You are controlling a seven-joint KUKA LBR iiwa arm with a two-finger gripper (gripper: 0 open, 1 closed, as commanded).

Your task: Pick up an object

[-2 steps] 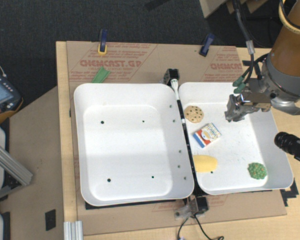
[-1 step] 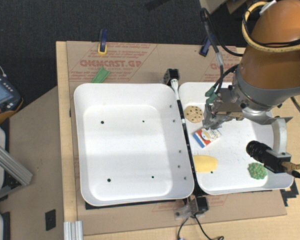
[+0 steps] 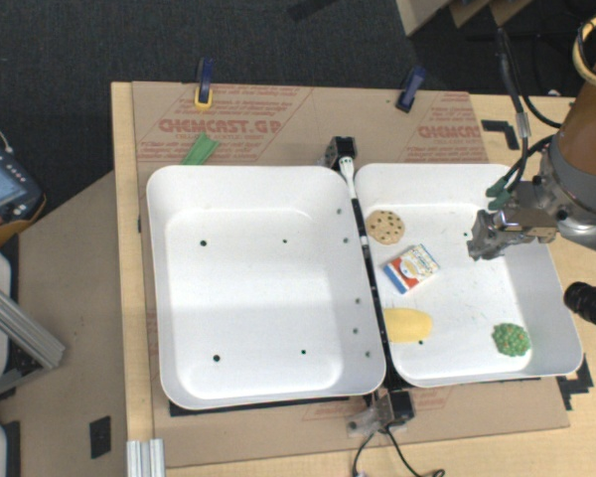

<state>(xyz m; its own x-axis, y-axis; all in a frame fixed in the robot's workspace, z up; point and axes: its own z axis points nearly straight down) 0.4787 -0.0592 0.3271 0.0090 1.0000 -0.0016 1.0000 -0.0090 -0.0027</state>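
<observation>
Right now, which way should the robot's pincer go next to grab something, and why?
Probably a short move toward the left and down, toward the small red, white and blue packet. The pincer hangs over the right bin with nothing seen between its fingers, and that packet looks the nearest thing. The cookie, yellow piece and green lump lie farther off.
</observation>
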